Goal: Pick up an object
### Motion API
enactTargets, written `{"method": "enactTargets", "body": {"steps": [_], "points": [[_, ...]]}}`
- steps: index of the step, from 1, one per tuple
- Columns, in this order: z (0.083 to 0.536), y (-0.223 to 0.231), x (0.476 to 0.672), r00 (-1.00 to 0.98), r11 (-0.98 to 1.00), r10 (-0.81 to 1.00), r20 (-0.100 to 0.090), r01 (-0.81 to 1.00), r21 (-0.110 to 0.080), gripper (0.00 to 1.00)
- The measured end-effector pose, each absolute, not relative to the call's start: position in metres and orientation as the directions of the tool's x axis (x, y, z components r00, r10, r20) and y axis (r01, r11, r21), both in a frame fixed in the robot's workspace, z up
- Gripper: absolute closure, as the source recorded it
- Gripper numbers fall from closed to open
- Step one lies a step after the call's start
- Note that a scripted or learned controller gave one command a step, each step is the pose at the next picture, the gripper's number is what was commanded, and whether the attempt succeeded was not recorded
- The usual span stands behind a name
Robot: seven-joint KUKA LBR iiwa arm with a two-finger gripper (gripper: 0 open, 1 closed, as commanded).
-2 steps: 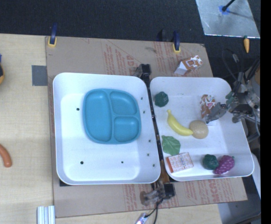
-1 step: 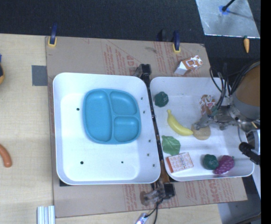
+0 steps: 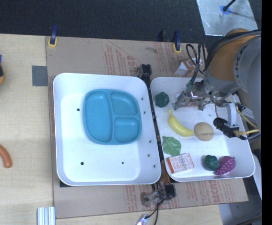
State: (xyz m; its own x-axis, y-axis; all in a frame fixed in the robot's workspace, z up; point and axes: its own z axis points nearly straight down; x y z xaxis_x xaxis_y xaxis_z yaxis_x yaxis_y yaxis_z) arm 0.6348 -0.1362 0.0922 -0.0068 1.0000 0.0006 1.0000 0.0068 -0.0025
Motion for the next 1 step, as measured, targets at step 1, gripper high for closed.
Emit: {"method": "enactTargets", "body": {"steps": [1], "points": [[0.2365,-0.0596,0.6313,-0.006,0.006,1.000,0.001,1.000,0.002,0.00]]}}
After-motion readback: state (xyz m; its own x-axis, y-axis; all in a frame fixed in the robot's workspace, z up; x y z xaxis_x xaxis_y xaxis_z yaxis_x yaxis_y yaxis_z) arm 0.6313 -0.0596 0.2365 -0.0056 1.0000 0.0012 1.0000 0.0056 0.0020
